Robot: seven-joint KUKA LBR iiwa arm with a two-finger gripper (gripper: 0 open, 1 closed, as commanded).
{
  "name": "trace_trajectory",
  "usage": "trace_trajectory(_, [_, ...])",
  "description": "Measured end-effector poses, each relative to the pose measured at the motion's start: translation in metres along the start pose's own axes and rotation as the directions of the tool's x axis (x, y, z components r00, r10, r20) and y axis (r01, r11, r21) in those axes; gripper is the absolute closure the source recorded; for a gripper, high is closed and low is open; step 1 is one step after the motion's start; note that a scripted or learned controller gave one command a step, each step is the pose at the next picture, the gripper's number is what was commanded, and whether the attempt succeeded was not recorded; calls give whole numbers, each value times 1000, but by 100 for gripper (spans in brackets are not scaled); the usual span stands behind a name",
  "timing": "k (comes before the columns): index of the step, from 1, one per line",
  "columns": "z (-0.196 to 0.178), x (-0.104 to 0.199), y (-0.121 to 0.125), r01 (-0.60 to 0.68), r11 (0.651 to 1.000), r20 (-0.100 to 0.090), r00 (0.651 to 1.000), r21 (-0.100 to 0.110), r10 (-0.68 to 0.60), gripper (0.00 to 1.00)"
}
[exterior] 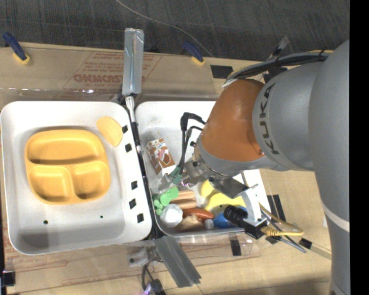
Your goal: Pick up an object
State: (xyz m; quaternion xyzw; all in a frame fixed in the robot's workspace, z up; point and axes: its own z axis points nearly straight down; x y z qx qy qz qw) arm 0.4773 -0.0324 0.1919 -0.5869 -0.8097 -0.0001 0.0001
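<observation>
Two white bins sit side by side on the desk (61, 63). One, the left bin (12, 183), holds a yellow tray (67, 165). At 3 o'clock, the right bin (163, 110) holds a toy pile (190, 208) with a snack packet (161, 154) at 11 o'clock from it. Above hangs the arm (270, 121), hiding the tool; I cannot tell its grip.

Arm (277, 121) over rt bin (149, 120) w/ toy clutter; yellow tray (66, 165) in left bin (61, 235).
</observation>
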Motion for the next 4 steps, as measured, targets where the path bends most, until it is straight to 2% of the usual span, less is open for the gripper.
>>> trace_trajectory(1, [1, 0, 0, -1, 1000, 0, 1000, 1, 1, 0])
trace_trajectory(2, [1, 35, 11, 211, 977, -2, 978, 3, -211, 0])
trace_trajectory(3, [-121, -29, 87, 179, 984, 4, 984, -6, -179, 0])
trace_trajectory(4, [4, -25, 34, 267, 964, -6, 964, 9, -266, 0])
